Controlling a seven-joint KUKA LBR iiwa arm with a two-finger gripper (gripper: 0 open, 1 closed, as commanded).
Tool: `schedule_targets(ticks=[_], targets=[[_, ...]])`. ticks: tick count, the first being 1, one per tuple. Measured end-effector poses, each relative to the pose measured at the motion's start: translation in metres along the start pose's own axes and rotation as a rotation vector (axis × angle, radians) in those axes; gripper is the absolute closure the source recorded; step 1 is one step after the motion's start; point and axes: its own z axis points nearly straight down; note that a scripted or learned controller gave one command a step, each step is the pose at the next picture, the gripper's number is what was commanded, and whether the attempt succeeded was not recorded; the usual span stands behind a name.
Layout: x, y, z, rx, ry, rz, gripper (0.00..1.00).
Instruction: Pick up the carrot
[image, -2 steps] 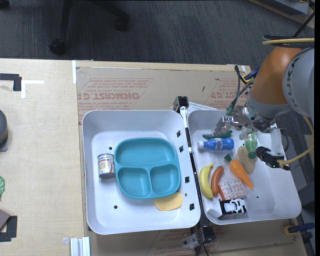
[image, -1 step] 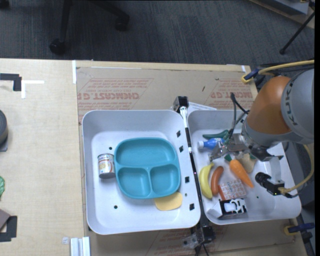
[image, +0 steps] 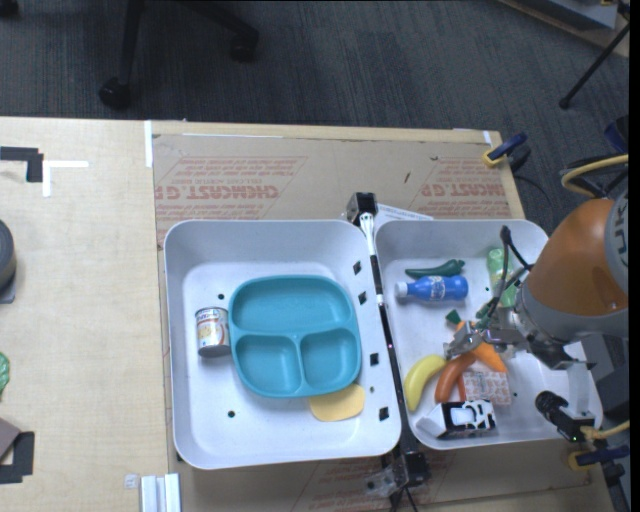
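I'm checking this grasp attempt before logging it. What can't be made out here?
- Whether the claw grips the carrot: the metal parts there are too small and cluttered.
- Carrot's upper end: under the claw.
- Green item: partly behind the arm.
- Can label: too small to read.

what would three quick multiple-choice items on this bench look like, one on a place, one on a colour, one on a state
1. Where does the small can stand?
A. in the left bin, beside the divided plate
B. in the right bin, beside the banana
C. on the cardboard behind the bins

2. What colour is the divided plate?
A. red
B. teal
C. black

3. How does the blue bottle sit?
A. upright
B. on its side
C. stacked on the divided plate

Answers:
1 A, it stands just left of the divided plate in the left bin.
2 B, its three compartments are all teal.
3 B, it lies lengthwise on the floor of the right bin, above the carrot and the claw.
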Motion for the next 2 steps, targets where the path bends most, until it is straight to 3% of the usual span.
schedule_targets(ticks=[1,2], targets=[[-0.001,0.002,-0.009,-0.003,-0.001,0.006,1.00],[0.069,-0.008,-0.113,0.000,-0.001,0.055,1.00]])
